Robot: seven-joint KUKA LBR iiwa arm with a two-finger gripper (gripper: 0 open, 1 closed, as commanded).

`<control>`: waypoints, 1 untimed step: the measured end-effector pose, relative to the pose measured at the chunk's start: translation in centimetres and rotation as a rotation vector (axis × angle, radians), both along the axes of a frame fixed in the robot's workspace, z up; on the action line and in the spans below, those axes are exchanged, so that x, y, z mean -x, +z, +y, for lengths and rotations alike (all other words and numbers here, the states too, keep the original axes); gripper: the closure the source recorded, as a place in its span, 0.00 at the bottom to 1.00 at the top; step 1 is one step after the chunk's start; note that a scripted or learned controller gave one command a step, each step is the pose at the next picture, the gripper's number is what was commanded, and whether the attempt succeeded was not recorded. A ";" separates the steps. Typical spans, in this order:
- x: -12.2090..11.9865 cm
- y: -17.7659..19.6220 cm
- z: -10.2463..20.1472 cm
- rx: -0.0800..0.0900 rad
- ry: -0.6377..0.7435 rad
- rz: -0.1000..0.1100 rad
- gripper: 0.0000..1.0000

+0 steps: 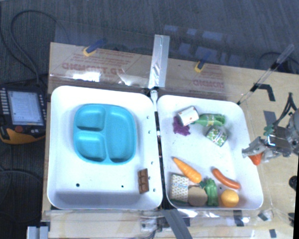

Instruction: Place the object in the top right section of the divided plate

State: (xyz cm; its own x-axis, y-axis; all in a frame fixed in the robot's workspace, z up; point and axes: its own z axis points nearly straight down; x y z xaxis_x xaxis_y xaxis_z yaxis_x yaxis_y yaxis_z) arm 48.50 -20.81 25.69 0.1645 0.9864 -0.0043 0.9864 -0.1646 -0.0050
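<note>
The plate (106,133) lies in the left bin (57,181), its top right section bare. The jaws (258,150) hang at the right bin's (249,165) outer rim; I cannot tell their state, though something orange sits there. Seemingly the picking step; carrying leftward comes next.

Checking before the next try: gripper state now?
Gripper: at the right bin's right rim, small orange-red item at its tip; whether it is open or shut cannot be told.
</note>
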 end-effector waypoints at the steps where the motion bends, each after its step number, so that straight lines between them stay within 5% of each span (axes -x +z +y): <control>1: 0.1 -3.1 12.1 -0.004 0.207 0.001 1.00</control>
